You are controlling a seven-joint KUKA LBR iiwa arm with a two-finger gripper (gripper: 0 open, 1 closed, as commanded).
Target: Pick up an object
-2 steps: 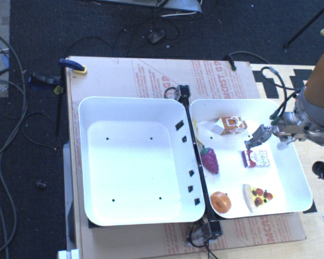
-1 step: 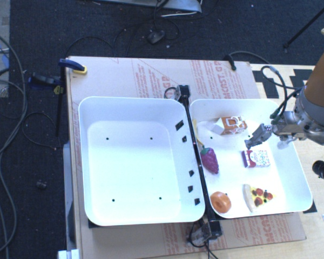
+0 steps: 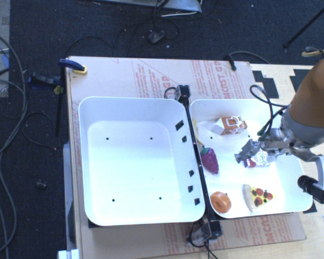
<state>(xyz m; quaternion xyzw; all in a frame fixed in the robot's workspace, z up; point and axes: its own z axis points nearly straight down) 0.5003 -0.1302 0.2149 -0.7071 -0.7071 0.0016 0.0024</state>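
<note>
We see the arm (image 3: 308,109) over the right bin (image 3: 291,205), fingers (image 3: 246,154) low above its floor. Can't tell whether they're apart or together, too dark and small. A red-and-white item (image 3: 257,161) sits just right of the fingers, not visibly between them. Purple object (image 3: 209,160) left of the fingers, orange-and-white carton (image 3: 233,125) above them in the frame, orange ball (image 3: 221,202) below-left, yellow piece with red dots (image 3: 258,197) below. Left bin (image 3: 86,144) is further left on the tabletop (image 3: 146,74).

Glossy white plastic bins (image 3: 135,112), cardboard bench (image 3: 151,72)
</note>
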